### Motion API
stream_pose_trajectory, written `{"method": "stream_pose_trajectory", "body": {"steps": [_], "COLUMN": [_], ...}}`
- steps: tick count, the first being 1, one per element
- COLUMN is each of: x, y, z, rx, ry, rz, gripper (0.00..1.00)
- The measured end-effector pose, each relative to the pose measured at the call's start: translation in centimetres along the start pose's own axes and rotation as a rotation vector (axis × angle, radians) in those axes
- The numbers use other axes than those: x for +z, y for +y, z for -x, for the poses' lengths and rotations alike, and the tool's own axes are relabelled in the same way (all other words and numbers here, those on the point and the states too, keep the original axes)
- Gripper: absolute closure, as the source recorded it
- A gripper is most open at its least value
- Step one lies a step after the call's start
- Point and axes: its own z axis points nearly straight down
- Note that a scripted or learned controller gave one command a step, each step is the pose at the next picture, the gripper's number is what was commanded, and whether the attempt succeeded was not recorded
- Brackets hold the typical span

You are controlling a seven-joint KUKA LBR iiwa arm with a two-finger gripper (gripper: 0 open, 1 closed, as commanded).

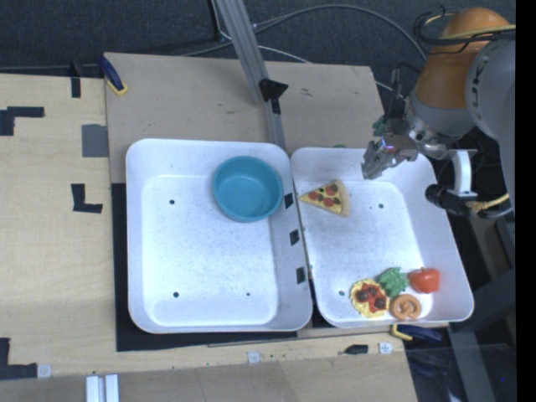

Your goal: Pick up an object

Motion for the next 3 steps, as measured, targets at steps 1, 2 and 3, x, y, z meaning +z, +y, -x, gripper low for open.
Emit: {"method": "stream_pose_trajectory", "body": {"steps": [1,2,3], "x": [0.1,0.0,0.1], "y": [-1.1,-2.4,-3.1], "z": [-6.0,-10.8,-15.3], "rx": [-0.001,0.000,0.000], "ry": [0.000,0.000,0.000], "rz": [0.000,0.000,0.000], "gripper": [1.00,1.00,1.00]}}
